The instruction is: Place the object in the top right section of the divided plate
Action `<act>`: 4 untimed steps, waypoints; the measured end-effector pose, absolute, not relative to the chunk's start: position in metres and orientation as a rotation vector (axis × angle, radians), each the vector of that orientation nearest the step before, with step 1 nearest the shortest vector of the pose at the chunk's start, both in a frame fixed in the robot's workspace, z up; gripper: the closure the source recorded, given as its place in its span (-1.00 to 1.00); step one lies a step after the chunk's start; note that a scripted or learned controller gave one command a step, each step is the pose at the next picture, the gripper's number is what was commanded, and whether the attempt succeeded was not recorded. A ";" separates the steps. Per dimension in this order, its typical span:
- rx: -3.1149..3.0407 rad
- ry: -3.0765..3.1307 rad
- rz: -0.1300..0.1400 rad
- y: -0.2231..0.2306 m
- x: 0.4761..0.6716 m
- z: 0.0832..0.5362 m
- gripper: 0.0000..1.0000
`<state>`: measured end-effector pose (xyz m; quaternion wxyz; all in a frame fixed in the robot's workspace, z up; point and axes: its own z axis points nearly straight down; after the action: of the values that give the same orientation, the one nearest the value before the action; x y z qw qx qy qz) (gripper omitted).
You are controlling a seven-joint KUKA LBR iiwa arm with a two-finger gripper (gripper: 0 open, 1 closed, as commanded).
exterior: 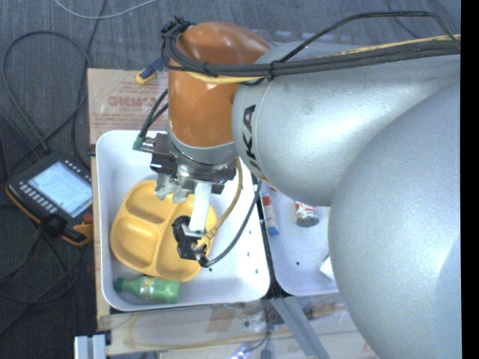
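Two shallow white bins sit side by side on a counter [172, 326], seen from above at a slant. Nearest the viewer, at the front edge of the left bin [112, 155], a green bottle [150, 288] lies on its side with its cap end toward the view's left, just beside the near rim of a yellow divided plate [138, 230]. The plate rests on the floor of the same bin, its moulded sections visible on its left half. Above the plate's far right part hangs the end effector [174, 191], pointing down; whether it is apart or together cannot be told from this angle, and nothing can be seen held in it. The bottle lies clear of the end effector, nearer the viewer and a little to the left, with the plate between them. A grey arm [337, 126] with an orange band [206, 88] reaches in from the right. In the right bin [299, 268], a small red and white can [306, 214] lies near a thin marker-like item [268, 219] by the dividing wall. Farther back, brown cardboard [123, 99] shows beyond the bins, and a handheld controller with a lit screen [56, 193] rests on the carpet at left.
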<state>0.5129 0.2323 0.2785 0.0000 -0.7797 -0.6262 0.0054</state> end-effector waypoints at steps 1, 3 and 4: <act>-2.488 -1.918 0.018 0.192 0.483 0.264 1.00; -2.480 -1.930 0.015 0.232 0.583 0.245 1.00; -2.531 -1.864 0.017 0.232 0.653 0.261 1.00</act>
<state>0.6528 0.2318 0.2612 -0.0007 -0.8053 -0.5929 0.0055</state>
